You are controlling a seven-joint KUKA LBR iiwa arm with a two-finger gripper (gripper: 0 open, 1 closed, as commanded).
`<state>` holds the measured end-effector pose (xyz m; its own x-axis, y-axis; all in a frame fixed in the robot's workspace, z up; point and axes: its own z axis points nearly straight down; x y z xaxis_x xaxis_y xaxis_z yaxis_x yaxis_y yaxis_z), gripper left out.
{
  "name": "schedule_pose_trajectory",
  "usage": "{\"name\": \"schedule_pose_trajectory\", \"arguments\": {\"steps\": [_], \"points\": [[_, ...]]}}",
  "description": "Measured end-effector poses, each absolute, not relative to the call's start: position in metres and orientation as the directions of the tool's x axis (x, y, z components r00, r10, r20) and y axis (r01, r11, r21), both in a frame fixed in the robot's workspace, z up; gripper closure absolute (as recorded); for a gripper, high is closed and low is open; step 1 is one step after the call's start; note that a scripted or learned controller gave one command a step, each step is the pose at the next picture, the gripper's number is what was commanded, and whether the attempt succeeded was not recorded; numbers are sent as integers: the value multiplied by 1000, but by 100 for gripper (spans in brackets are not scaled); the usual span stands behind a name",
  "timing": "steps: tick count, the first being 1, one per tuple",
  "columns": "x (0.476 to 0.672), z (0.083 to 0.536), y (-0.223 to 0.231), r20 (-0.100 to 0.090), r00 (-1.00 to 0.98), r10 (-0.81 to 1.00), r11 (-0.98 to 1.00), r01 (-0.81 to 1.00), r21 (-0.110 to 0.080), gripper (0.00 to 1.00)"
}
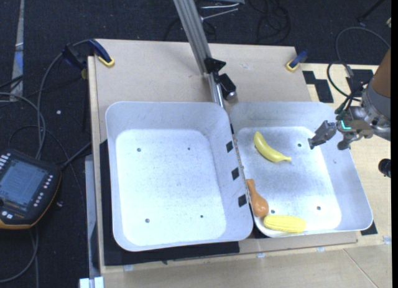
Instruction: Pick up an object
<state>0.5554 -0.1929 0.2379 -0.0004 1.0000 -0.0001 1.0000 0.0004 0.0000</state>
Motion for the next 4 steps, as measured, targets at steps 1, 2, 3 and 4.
{"name": "schedule_pose_trajectory", "arguments": {"steps": [1, 2, 3, 4], "points": [[555, 238, -193, 0, 0, 1000, 0, 1000, 0, 0], [558, 176, -197, 1, 0, 1000, 0, 1000, -6, 0], [552, 130, -203, 1, 0, 1000, 0, 1000, -4, 0], [552, 94, -202, 1, 0, 1000, 0, 1000, -2, 0]]}}
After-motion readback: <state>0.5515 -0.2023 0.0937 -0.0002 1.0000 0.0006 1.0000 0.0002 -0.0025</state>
